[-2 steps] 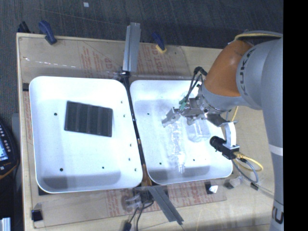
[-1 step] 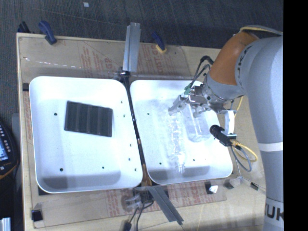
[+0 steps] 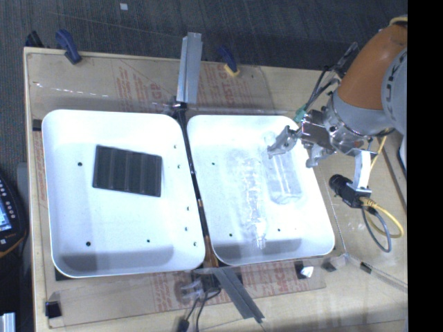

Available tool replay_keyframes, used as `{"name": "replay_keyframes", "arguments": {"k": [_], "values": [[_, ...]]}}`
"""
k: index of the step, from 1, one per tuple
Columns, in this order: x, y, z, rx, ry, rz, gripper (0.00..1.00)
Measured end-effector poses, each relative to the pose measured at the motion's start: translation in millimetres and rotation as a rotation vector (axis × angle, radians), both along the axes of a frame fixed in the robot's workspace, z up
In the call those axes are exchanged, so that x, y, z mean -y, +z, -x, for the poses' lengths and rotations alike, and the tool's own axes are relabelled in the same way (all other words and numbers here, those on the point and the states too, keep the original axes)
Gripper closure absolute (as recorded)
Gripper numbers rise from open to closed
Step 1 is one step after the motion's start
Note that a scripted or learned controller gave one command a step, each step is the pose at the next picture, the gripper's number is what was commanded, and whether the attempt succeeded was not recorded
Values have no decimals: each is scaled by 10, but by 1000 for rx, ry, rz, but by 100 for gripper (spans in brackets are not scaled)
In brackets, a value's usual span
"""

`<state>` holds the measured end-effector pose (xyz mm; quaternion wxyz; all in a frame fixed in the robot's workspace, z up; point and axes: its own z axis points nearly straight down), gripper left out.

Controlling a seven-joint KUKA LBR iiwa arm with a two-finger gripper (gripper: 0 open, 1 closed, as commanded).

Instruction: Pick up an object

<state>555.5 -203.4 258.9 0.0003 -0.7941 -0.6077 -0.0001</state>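
Currently the end effector (image 3: pixel 299 146) hovers at the right bin's (image 3: pixel 228 247) 2 o'clock edge, fingers apart, holding nothing. Descend squarely over the clear plastic bottle (image 3: pixel 284 180), lying toward 3 o'clock, then close.

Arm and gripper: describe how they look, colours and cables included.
The arm is grey with a broad orange band above the wrist. Thin dark cables run along it toward the gripper, a small grey-metal assembly with two fingers. A white bracket with a black part hangs below the wrist, trailing a yellow cable.
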Motion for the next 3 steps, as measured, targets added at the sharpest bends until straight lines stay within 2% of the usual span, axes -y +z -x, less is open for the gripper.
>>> {"name": "replay_keyframes", "arguments": {"k": [1,2,3], "values": [[-396,83,0,-4,132,-1,0],[-414,681,351,2,-79,2,0],[-106,429,243,-5,34,-2,0]]}}
